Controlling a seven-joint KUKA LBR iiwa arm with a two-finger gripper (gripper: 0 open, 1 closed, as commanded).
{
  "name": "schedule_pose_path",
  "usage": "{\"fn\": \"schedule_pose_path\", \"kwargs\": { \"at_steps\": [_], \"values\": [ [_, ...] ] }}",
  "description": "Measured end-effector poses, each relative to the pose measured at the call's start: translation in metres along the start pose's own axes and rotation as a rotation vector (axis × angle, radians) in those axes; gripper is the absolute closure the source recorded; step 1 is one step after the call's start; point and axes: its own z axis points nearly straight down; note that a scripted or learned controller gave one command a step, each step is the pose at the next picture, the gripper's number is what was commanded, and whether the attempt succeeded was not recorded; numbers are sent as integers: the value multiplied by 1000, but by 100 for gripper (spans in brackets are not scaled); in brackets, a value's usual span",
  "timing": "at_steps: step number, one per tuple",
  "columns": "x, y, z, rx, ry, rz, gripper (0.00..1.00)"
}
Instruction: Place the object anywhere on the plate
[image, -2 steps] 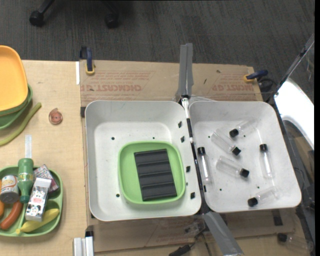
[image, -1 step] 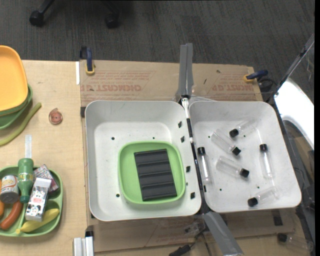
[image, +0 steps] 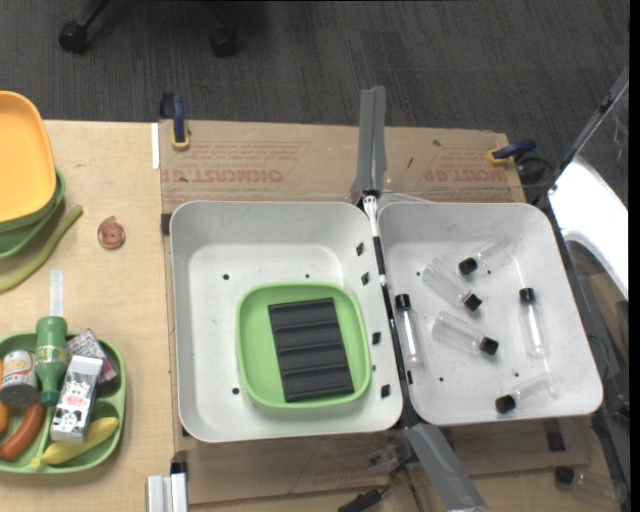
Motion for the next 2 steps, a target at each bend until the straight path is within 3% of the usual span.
{"fn": "schedule_pose_path", "kwargs": {
  "at_steps": [1,2],
  "values": [
    [0,0,0,0,0,122,0],
    [1,0,0,1,0,156,0]
  ]
}}
